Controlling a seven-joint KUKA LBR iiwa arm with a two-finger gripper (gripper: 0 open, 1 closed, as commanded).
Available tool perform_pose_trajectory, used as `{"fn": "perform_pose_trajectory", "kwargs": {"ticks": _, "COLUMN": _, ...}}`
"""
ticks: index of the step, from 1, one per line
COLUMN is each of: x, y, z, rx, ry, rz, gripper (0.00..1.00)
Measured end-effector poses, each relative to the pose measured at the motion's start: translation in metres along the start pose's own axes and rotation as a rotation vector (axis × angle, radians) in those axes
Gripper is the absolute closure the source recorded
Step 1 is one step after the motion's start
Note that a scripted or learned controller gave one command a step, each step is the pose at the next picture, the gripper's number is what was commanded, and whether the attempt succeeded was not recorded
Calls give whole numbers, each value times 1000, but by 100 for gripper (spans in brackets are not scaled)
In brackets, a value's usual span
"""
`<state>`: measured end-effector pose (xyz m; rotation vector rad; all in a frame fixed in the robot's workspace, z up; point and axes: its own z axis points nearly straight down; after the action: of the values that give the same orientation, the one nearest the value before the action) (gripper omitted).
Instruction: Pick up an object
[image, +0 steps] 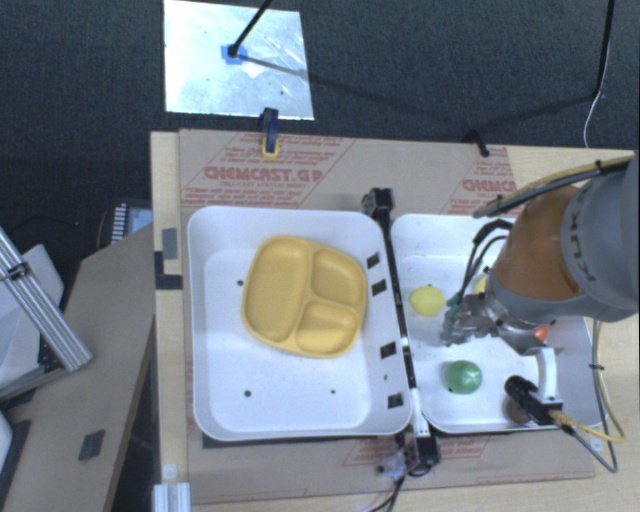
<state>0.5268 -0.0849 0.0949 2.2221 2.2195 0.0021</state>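
Camera view puts my gripper (458, 325) low in the right bin (430, 235), between a small yellow ball (427, 300) and a small green ball (463, 376), near both. Whether it has hold of anything I cannot tell. Both look light, smooth and apt to roll, so I judge a grip square across the middle safest.
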Motion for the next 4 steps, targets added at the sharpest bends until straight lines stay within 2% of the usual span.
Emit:
{"fn": "perform_pose_trajectory", "kwargs": {"ticks": 1, "x": -3, "y": 1, "z": -63, "rx": -4, "ry": -1, "rz": -4, "gripper": 100}}
{"fn": "perform_pose_trajectory", "kwargs": {"ticks": 2, "x": -3, "y": 0, "z": -107, "rx": -4, "ry": -1, "rz": -5, "gripper": 100}}
{"fn": "perform_pose_trajectory", "kwargs": {"ticks": 3, "x": -3, "y": 1, "z": -133, "rx": -2, "ry": -1, "rz": -5, "gripper": 100}}
{"fn": "perform_pose_trajectory", "kwargs": {"ticks": 4, "x": 47, "y": 21, "z": -135, "rx": -2, "ry": 1, "rz": -11, "gripper": 100}}
